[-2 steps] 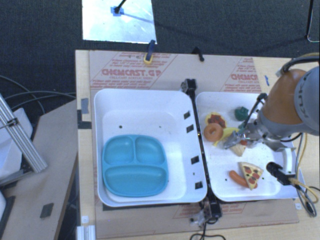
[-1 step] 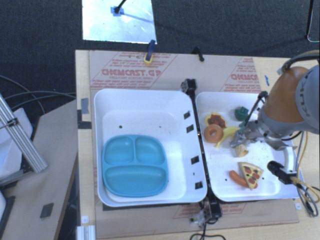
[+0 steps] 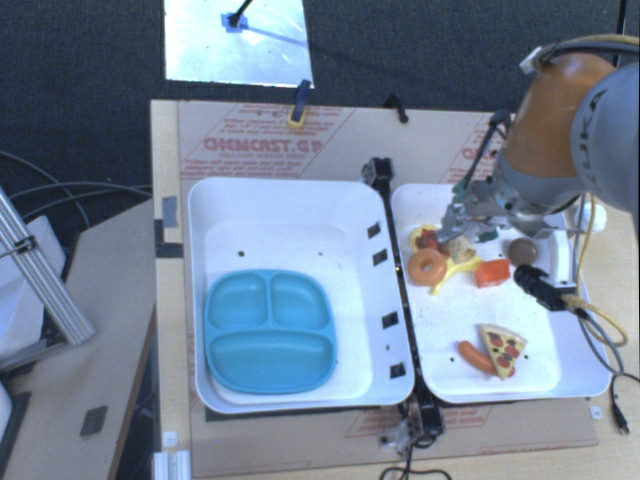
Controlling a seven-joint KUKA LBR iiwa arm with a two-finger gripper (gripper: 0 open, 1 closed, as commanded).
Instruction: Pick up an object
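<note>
Gripper sits low among toys beside the orange ring; its grasp is unclear.

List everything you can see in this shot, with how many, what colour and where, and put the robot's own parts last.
Bins: two, white, side by side on the bench.
Divided plate: one, light blue, left bin, near side.
Toy doughnut: one, orange, right bin, by the divider.
Block: one, red-orange, right bin, centre.
Pizza slice: one, tan with red dots, right bin, near side.
Sausage: one, orange, touching the pizza slice's left.
Round piece: one, brown, right of the block.
Arm: one, grey and orange, from the right.
Gripper: one, low over the right bin's far left toys.
</note>
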